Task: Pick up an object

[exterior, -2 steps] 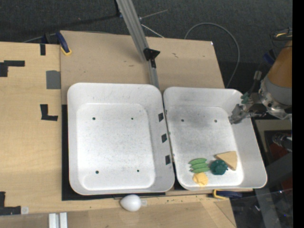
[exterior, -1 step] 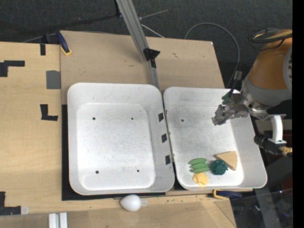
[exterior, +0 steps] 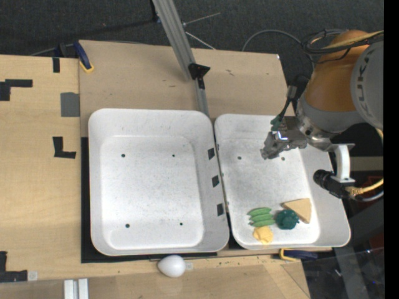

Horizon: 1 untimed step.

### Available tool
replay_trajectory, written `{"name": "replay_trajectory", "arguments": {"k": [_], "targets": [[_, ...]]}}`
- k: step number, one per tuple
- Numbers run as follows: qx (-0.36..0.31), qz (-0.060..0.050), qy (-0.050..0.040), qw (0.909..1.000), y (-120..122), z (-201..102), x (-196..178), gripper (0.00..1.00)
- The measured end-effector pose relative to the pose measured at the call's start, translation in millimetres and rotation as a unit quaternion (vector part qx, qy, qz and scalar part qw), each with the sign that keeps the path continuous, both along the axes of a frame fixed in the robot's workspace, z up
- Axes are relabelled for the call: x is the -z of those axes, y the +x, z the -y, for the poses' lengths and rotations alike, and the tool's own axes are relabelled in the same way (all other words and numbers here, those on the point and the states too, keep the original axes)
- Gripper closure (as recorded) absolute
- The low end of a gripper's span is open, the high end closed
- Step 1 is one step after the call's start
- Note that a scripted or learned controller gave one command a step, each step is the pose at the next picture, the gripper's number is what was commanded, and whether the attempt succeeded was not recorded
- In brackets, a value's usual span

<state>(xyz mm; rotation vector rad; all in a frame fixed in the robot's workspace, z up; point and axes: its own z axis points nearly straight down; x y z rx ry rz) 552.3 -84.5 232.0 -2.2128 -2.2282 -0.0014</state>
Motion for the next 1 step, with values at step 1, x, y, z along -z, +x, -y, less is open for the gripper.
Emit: {"name": "replay_trajectory", "arguments": {"k": [1], "targets": [[0.0,-0.001,0.0,1.0,9.9,-61.9,7.7,1.0]]}}
